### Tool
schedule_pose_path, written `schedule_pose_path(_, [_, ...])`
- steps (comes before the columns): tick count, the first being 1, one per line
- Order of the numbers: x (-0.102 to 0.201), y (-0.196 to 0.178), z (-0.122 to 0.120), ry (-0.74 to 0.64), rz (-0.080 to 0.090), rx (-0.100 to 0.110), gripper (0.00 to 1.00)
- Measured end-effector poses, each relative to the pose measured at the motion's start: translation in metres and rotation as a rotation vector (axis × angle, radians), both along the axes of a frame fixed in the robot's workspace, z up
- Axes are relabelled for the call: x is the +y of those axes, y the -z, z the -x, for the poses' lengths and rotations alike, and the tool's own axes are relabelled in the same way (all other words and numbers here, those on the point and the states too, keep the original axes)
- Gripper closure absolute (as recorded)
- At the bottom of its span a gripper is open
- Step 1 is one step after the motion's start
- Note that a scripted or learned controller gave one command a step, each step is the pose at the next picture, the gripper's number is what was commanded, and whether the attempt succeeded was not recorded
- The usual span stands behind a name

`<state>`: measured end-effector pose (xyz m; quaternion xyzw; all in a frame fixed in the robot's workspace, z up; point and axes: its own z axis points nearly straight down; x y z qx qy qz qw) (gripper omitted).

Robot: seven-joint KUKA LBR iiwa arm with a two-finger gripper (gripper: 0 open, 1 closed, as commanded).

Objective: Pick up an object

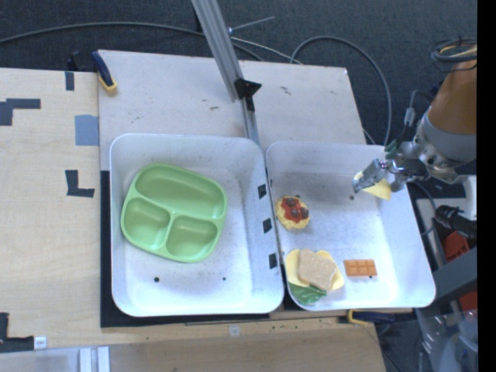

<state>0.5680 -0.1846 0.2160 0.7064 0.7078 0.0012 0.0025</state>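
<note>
Overall scene: two shallow white bins sit side by side on a pale bench, the left bin (124,231) in the centre-left of the frame and the right bin (411,262) in the centre-right.
Arm: the arm (453,111) enters at the right edge, its upper part cut off by the frame.
Gripper: the gripper (370,178) sits over the upper right part of the right bin; its fingers are small and blurred, and whether they are apart or together cannot be told.
Yellow wedge: a pale yellow piece (380,190) lies just beside the gripper tip; whether it is gripped or merely touching cannot be told.
Other food: a small pizza-like round (294,212) lies near the right bin's left wall; a sandwich (315,271) with lettuce sits at the lower left of that bin, and an orange cracker (359,268) is just to its right.
Left bin contents: a green divided plate (173,212) rests in its upper half.
Pole: a metal pole (219,37) slants down from the top edge, its upper end cut off.
</note>
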Motion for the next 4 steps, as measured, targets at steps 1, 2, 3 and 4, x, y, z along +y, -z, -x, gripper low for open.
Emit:
schedule_pose_path(1, [0.0, -0.052, -0.001, 0.0, 0.0, 0.0, 1.0])
schedule_pose_path(2, [0.045, -0.044, -0.008, -0.003, -0.003, 0.006, 1.0])
schedule_pose_path(3, [0.104, -0.047, -0.011, -0.006, -0.004, 0.006, 1.0])
schedule_pose_path(4, [0.161, -0.031, -0.005, -0.005, -0.003, 0.009, 1.0])
